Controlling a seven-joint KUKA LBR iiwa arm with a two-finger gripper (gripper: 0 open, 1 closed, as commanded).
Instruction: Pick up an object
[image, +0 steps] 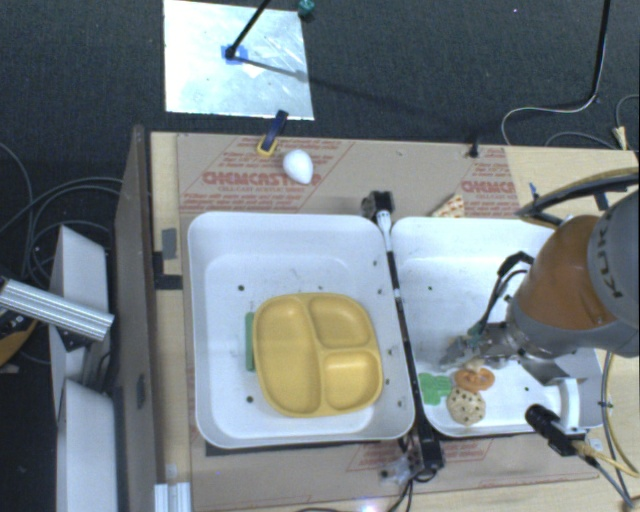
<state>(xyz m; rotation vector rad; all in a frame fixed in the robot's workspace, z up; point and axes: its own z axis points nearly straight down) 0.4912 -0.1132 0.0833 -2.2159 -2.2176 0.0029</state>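
Note:
My gripper hangs low in the right bin, near its front middle, below the orange wrist band. Just in front of it lies a small orange pretzel-like piece. A round speckled cookie sits closer to the front wall, and a flat green piece lies to their left. The gripper's tip is directly behind the orange piece; whether it touches anything is unclear.
The left bin holds a yellow divided plate with a green strip at its left edge. A white egg and a yellow-blue item lie on the cardboard behind the bins. A cracker rests behind the right bin.

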